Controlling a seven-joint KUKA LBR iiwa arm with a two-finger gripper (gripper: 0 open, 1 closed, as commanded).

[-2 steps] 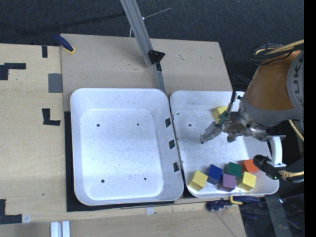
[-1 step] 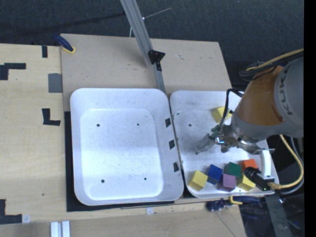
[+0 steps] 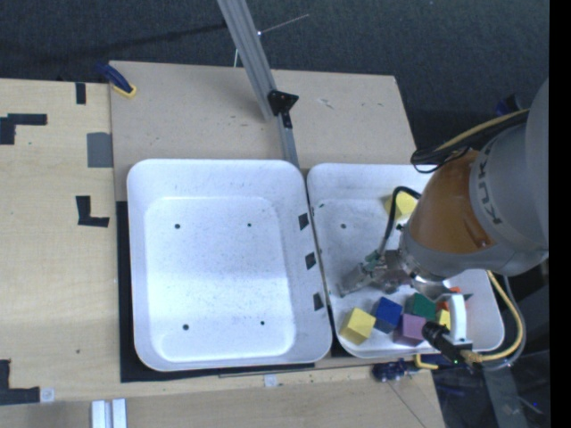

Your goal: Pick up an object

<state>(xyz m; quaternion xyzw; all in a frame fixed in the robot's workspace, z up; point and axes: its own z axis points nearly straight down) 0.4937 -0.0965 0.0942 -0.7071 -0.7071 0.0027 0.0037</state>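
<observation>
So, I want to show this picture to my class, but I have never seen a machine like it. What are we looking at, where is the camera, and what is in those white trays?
This is one photo, taken by a fixed camera above a wooden bench and looking down at a slant. The big grey and orange shape on the right is a robot arm. Its gripper, a two-finger claw, is down inside the right tray. I cannot tell whether anything is between the fingers. In that tray lie small blocks: a yellow block, a blue block, a purple block, a green block, and another yellow piece near the back. The left tray sits beside it.
</observation>
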